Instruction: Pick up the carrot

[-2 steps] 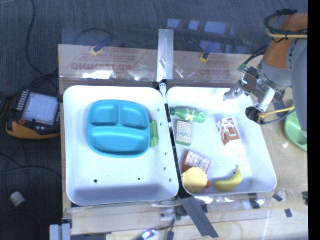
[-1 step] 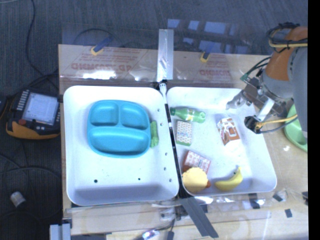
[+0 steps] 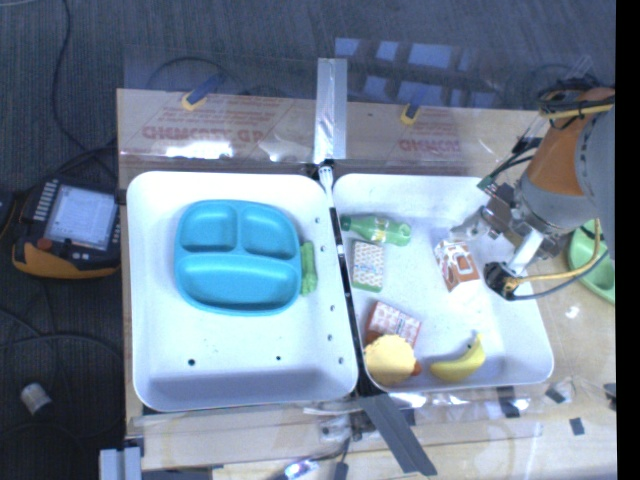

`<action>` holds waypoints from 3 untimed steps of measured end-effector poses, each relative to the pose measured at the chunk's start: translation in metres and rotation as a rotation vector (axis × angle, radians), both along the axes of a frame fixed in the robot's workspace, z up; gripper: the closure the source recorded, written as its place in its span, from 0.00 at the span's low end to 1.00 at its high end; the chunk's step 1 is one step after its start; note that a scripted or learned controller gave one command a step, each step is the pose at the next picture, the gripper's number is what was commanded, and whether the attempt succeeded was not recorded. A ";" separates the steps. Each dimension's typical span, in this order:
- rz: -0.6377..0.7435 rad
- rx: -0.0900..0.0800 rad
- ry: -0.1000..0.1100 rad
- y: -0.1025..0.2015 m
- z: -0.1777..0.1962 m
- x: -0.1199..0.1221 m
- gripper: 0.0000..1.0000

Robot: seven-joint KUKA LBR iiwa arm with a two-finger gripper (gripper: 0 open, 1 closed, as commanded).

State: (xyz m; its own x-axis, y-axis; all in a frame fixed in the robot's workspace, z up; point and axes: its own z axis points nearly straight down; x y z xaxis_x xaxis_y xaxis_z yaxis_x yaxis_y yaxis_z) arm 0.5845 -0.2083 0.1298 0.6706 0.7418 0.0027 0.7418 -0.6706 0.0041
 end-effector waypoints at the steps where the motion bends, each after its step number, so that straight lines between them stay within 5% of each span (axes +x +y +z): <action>1: 0.000 -0.001 0.008 -0.007 0.103 0.016 0.00; 2: 0.087 0.001 0.011 0.027 0.002 0.043 0.00; 3: 0.008 -0.003 0.008 0.012 0.169 0.078 0.00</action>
